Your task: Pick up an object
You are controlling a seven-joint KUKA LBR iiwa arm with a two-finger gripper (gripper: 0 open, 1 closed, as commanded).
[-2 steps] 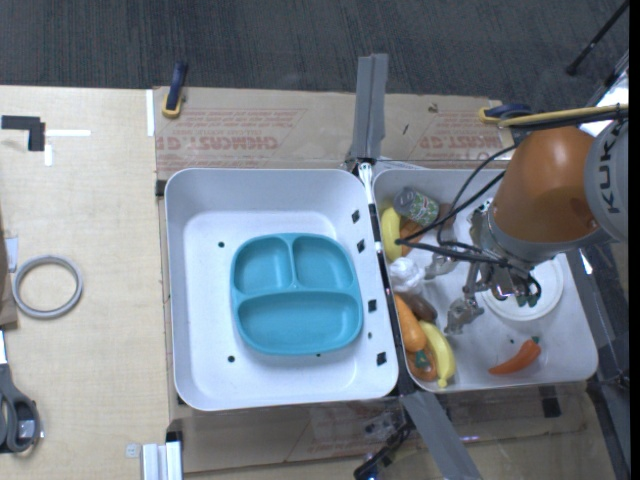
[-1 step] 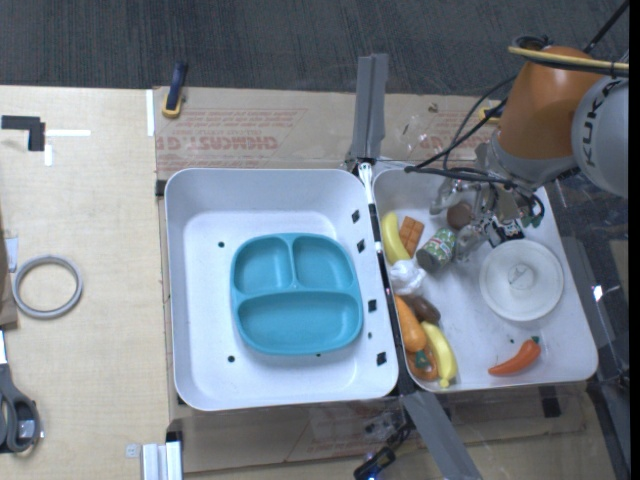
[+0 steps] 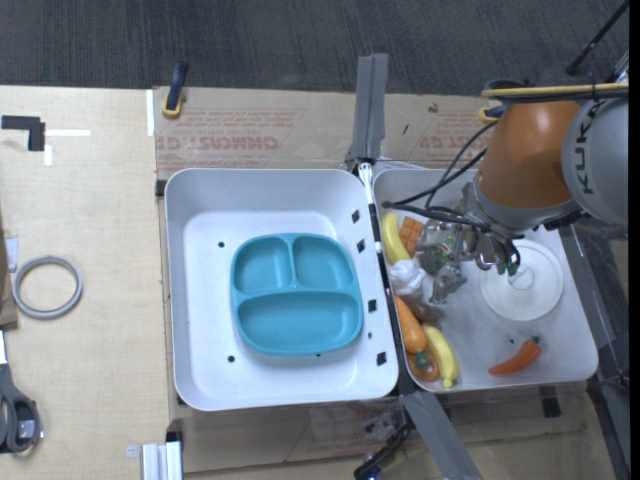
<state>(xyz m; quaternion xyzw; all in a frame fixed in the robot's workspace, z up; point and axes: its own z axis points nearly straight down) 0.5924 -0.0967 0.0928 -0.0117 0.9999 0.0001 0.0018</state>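
The right bin [image 3: 575, 363] holds a jumble of toy food along its left wall. There is a yellow banana [image 3: 392, 238], an orange ridged piece [image 3: 411, 236], a white crumpled object [image 3: 407, 278], a carrot [image 3: 409, 325] and a second banana [image 3: 441, 354]. An orange pepper [image 3: 516, 356] lies alone near the front right. A white round dish [image 3: 524, 282] sits in the middle right. My gripper [image 3: 445, 280] hangs low over the bin's left half, just right of the white crumpled object and above the carrot. Its metal body hides what lies under it.
The left bin [image 3: 190, 268] holds a teal divided plate [image 3: 296, 294]. A grey divider bar [image 3: 371, 108] runs between the bins at the back. On the bench at the left lie a grey ring [image 3: 45, 286] and scissors [image 3: 18, 420]. The arm [image 3: 540, 158] covers the right bin's back corner.
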